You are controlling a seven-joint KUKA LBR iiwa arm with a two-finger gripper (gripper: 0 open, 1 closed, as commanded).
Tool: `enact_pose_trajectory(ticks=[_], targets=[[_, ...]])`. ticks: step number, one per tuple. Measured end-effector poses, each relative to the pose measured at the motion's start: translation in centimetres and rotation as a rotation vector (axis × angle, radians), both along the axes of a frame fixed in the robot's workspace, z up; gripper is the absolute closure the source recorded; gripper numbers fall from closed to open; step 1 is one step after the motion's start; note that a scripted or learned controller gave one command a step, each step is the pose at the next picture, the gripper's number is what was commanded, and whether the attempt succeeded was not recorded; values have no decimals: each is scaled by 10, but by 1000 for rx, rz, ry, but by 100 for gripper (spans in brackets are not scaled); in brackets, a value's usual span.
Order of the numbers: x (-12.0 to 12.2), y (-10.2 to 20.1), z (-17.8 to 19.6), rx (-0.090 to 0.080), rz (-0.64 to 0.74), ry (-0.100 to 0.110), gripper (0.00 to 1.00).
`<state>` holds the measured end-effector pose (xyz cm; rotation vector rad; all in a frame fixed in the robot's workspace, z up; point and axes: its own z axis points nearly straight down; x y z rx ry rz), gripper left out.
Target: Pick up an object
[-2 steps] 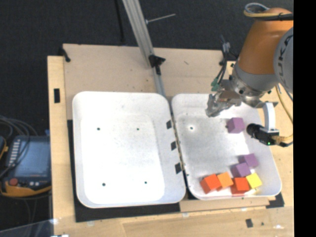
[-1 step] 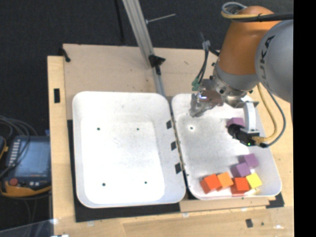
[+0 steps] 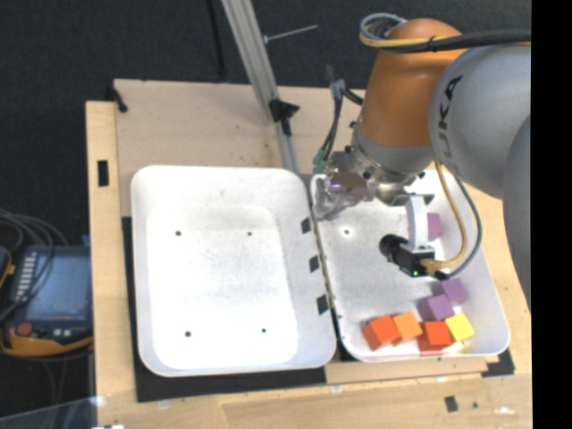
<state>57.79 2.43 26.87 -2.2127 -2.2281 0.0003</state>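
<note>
My gripper (image 3: 332, 193) hangs below the orange wrist band over the far left corner of the right bin (image 3: 357, 248), close to its left wall. Several small blocks lie at the bin's near right: an orange block (image 3: 383, 331), a lighter orange block (image 3: 408, 324), a red-orange block (image 3: 436, 333), a yellow block (image 3: 460, 327) and two purple blocks (image 3: 438, 307) (image 3: 453, 290). Another purple block (image 3: 433, 225) sits by the right wall, partly behind a white bracket. The gripper is well apart from the cluster, and I see no block at it.
The left bin (image 3: 219, 266) stands beside the right one, their walls meeting at the middle. A slanted metal pole (image 3: 255, 56) rises behind the bins. A black cable plug (image 3: 402, 250) hangs from the arm over the right bin. A pendant (image 3: 45, 293) lies off the bench at left.
</note>
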Motion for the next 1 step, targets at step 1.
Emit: enact_pose_trajectory(ticks=[1], targets=[[-8,54,-5,0,-4,2,100]])
